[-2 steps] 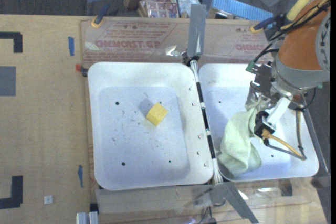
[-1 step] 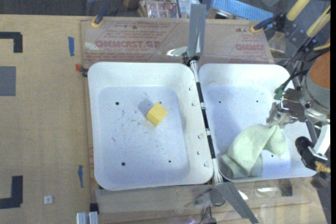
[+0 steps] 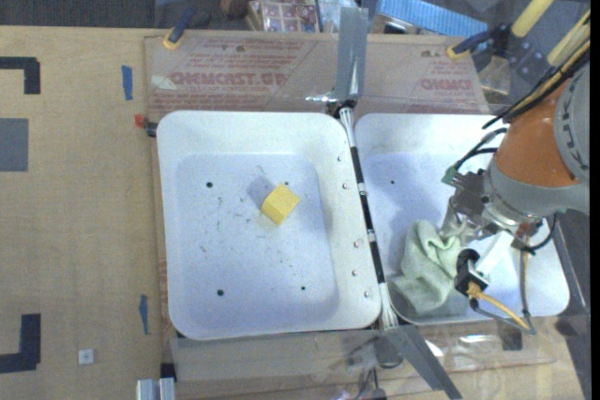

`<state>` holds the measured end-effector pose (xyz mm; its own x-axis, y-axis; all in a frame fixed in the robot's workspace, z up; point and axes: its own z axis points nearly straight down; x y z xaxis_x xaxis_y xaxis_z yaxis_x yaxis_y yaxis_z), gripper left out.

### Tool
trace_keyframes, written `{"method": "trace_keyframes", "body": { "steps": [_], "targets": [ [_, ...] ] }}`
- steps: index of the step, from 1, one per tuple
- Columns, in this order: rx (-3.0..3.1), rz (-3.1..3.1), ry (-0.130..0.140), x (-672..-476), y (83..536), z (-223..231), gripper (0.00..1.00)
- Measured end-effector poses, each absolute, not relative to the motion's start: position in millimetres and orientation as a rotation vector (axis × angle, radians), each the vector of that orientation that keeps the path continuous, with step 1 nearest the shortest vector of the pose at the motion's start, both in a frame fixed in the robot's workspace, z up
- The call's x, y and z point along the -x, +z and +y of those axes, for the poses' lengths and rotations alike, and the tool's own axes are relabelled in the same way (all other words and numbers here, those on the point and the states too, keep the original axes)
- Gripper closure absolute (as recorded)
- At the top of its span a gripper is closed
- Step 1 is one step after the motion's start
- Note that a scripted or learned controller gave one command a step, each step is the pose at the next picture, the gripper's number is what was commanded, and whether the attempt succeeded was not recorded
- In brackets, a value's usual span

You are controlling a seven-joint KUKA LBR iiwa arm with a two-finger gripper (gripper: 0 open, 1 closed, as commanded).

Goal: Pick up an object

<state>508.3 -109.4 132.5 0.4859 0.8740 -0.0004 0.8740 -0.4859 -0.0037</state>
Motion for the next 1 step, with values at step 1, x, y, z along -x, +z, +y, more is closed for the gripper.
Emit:
{"method": "trace_keyframes", "body": {
  "steps": [1],
  "targets": [
    [2.226,-2.222,-0.001,-489.5,213.3,-158.2,1.0]
  ]
}}
